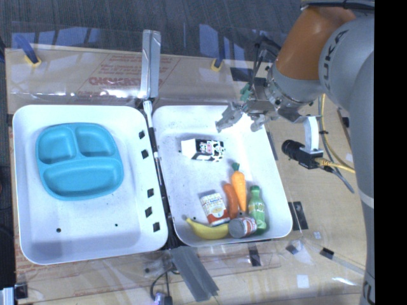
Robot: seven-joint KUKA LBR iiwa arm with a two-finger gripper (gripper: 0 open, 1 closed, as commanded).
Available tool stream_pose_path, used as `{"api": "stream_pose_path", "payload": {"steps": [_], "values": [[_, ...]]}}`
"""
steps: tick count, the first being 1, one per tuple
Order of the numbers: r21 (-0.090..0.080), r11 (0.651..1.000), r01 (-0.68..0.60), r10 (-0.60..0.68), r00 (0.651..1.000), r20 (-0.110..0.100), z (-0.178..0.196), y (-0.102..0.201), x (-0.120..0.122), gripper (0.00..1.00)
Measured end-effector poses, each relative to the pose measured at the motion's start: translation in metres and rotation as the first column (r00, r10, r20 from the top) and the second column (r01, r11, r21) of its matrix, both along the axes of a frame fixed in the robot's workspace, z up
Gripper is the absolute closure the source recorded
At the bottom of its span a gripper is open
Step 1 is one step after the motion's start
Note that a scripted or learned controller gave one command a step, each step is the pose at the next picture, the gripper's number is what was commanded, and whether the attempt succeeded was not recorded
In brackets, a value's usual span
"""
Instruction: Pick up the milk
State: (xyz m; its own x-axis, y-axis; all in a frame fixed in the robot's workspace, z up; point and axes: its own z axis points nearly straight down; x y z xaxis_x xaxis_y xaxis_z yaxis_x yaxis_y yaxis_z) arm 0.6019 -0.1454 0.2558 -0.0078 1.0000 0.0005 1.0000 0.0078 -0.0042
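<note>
Hovering over the far rim of the right bin (272,170), at about one o'clock from that bin's centre, the jaws (241,118) are spread apart and grasp nothing, their two pale fingers splayed above bare white floor. The milk (203,149), a small white carton with black cow patches, lies on its side in the upper middle of the same bin, at roughly seven o'clock from the jaws and apart from them. Down at the bin's five o'clock corner sits a cluster: a carrot (238,186), a green bottle (256,206), a red-labelled can (213,207), a banana (205,229) and a grey-capped container (240,227), packed close together. The left bin (25,221) holds a blue divided plate (79,159) in its upper half. Both bins rest on a pale wooden surface (318,246) covered partly by clear plastic sheeting, with blue tape tabs at its far edge. Beyond, at twelve o'clock, runs dark grey carpet (191,5).
</note>
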Motion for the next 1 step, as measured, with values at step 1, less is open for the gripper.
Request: {"api": "stream_pose_path", "payload": {"steps": [1], "values": [[-0.001, 0.991, -0.132, 0.132, 0.991, 0.007, -0.1323, 0.0509, 0.0129, 0.00]]}}
